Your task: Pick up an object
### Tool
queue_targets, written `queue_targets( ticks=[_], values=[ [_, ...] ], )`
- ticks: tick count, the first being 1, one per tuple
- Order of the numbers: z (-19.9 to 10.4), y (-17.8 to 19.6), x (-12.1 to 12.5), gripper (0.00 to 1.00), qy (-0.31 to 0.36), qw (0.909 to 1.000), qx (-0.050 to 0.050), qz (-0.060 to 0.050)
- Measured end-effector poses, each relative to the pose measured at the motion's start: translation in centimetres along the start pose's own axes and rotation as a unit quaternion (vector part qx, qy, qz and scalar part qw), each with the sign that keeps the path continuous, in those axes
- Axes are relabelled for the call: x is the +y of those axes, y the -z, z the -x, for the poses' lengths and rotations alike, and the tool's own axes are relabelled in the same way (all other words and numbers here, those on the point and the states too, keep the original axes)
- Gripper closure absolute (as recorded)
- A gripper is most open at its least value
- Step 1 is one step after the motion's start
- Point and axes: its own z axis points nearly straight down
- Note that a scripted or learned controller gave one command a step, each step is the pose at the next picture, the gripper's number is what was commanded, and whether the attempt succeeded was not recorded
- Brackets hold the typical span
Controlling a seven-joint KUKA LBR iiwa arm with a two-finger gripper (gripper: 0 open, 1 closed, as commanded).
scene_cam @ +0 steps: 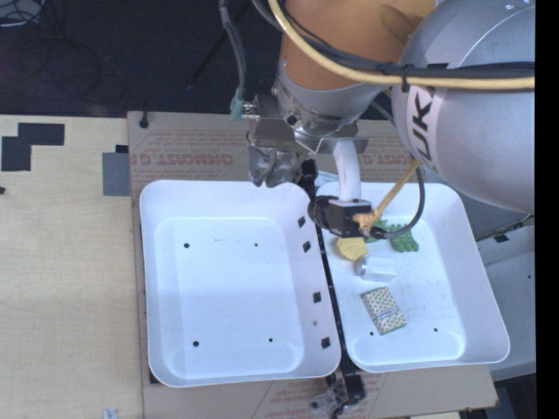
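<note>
We see the grey arm [476,94], with broken black letters "KU" on its casing, above the far right of the pale surface [61,278]. A brown cardboard sheet [192,151] lies under both bins, and its red print is upside down and seems to read "CHEMCAST". The left bin [227,286] and right bin [437,321] touch along one edge. The hand [278,168] hangs over the far edge where they meet, and we cannot tell whether it is apart or together.

All the objects lie in the right bin:
- A square packet [383,310] with fine green-and-white patterning lies near the middle.
- A leafy green piece [403,238] lies towards the far edge.
- A yellow piece [352,249] lies near the left edge.
- A small white block [377,269] lies just beside the yellow piece.
</note>
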Motion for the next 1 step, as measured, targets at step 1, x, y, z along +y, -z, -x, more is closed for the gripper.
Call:
queue_targets(
  ticks=[1],
  values=[
    [-2.63,-2.82,4.47,1.0,0.001,1.0,-0.001,-0.002]
  ],
)
